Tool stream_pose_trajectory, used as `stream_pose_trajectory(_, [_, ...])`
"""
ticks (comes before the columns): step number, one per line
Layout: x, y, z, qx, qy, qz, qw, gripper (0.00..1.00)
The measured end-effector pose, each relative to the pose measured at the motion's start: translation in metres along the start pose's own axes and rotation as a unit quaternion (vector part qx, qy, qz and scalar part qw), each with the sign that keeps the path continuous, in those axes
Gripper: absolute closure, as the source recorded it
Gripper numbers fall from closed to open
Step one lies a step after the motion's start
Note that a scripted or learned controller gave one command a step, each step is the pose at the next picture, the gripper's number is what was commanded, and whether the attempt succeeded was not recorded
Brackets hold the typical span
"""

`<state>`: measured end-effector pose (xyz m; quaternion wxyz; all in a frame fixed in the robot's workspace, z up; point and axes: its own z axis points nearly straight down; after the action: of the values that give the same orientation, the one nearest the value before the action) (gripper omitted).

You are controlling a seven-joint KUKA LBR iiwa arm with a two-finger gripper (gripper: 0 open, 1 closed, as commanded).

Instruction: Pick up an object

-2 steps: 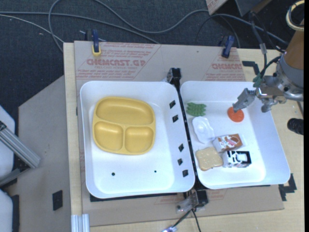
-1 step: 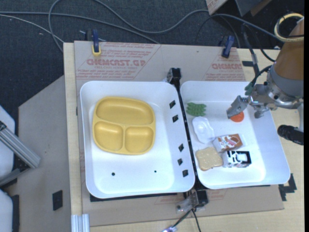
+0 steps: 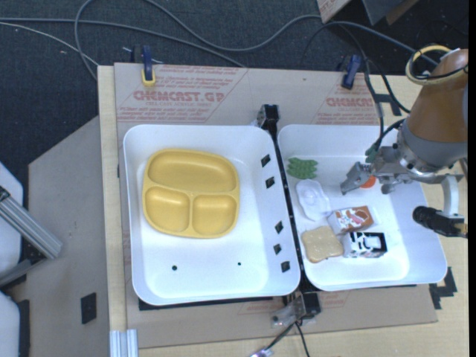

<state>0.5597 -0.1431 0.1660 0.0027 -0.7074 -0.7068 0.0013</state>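
Observation:
My gripper (image 3: pixel 358 180) hangs low over the upper middle of the right bin (image 3: pixel 424 262), reaching in from the right. A small orange thing (image 3: pixel 370 187) peeks out just beside its tip; whether it is held I cannot make out. Left of the gripper lies a green leafy piece (image 3: pixel 303 168). Below that sits a white lumpy object (image 3: pixel 312 197). Toward the front are a red and white packet (image 3: pixel 351 219), a tan slice of toast (image 3: pixel 321 245) and a black and white item (image 3: pixel 367 244).
The left bin (image 3: pixel 149 274) holds a yellow divided plate (image 3: pixel 191 192) in its upper half. A black divider strip (image 3: pixel 278 199) runs between the two bins. Cables trail across the bench at the back, and the arm's grey body (image 3: pixel 435 136) overhangs the right bin's right side.

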Motion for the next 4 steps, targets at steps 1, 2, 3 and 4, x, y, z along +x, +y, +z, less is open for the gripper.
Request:
stream_pose_trajectory(1, [-0.003, -0.005, 0.044, 0.000, 0.000, 0.000, 1.0000, 0.00])
stream_pose_trajectory(2, [-0.003, -0.003, 0.030, -0.003, 0.000, 0.000, 1.0000, 1.00])
stream_pose_trajectory(3, [-0.003, 0.003, -0.032, -0.006, -0.002, -0.001, 1.0000, 1.00])
stream_pose_trajectory(4, [-0.003, 0.003, -0.097, -0.007, -0.002, -0.001, 1.0000, 1.00])
